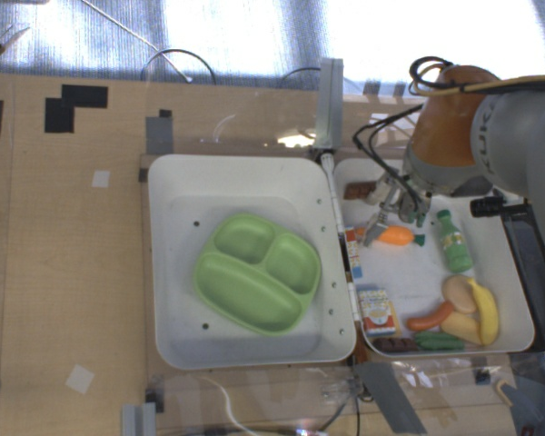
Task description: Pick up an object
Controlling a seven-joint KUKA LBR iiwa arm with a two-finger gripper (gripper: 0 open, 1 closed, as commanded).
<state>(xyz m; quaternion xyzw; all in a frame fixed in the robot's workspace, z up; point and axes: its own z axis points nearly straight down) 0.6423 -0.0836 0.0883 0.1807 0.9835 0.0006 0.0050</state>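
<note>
— While you look down from the one camera, where do you find the gripper (386, 221)?

— You find it low in the right bin (518, 334), near that bin's upper left part. The grey arm (518, 130) comes in from the right, with its orange band (445, 125) above the wrist. The gripper tip sits just beside the carrot (396, 236), at the carrot's left end. Whether it is clenched or released, you cannot tell; the wrist and cables crowd that spot.

— Is the carrot lifted?

— You can't say so. It looks to lie on the bin floor, touching or nearly touching the gripper.

— What else do you have in that bin?

— You have a green bottle (452, 241) just right of the carrot, lying roughly lengthwise. Lower right there is a banana (486, 310), with a pale rounded piece (459, 292) against it. A red sausage (429, 317) lies beside those, and a green pod (439, 341) below it. A small box (376, 311) rests by the left wall, and a dark bar (392, 343) lies near the lower edge.

— And the left bin (177, 189)?

— You see a green divided plate (257, 272) there, tilted a little, near the middle. Both bins sit side by side on the wooden surface (64, 243), which carries black marks (73, 104) at the upper left.
</note>
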